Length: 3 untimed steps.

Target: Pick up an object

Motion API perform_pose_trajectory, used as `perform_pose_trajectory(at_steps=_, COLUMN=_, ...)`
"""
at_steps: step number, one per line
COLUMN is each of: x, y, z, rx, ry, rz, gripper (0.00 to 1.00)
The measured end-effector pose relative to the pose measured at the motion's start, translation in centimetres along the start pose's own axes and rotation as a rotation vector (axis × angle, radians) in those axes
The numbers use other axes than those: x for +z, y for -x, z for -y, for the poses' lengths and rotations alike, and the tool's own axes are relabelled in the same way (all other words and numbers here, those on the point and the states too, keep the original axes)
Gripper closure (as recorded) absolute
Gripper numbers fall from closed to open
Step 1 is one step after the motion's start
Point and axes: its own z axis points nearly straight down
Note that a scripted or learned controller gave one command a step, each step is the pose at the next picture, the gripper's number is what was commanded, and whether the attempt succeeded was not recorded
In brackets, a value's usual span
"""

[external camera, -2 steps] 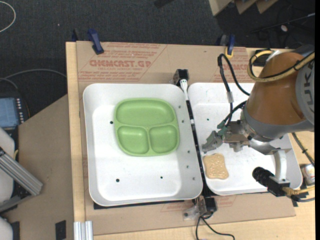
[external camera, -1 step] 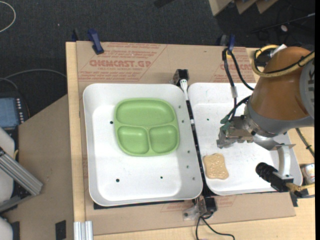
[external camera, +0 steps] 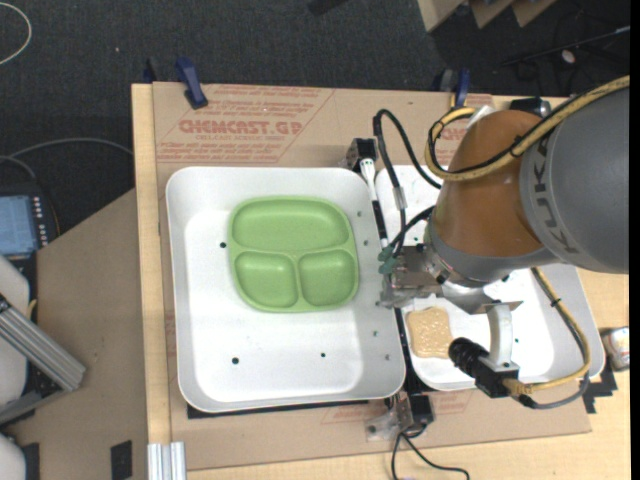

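A green divided plate [external camera: 293,253] lies in the left white bin [external camera: 200,318], toward its back. In the right bin [external camera: 560,338] a tan, toast-like piece [external camera: 431,332] lies near the front left corner. The arm's orange and grey wrist [external camera: 495,198] hangs over the right bin and hides most of it. My gripper [external camera: 408,278] is low at the right bin's left wall, just behind the tan piece. Its fingers are hidden among the wrist parts.
A brown board [external camera: 240,118] with red lettering lies under both bins. Black cables [external camera: 395,158] loop along the wall between the bins and over the arm. A black part [external camera: 478,363] sticks out near the right bin's front edge.
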Motion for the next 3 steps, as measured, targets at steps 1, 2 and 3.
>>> perform_pose_trajectory(at_steps=1, x=-12.1, y=-0.9, z=-0.2, rx=0.003, ry=0.021, rz=0.001, gripper=1.00)
perform_pose_trajectory(at_steps=2, x=-18.0, y=2.8, z=0.0, rx=0.010, ry=0.014, rz=0.004, gripper=1.00)
perform_pose_trajectory(at_steps=3, x=-21.3, y=-4.7, z=0.0, rx=-0.002, ry=0.013, rz=0.001, gripper=1.00)
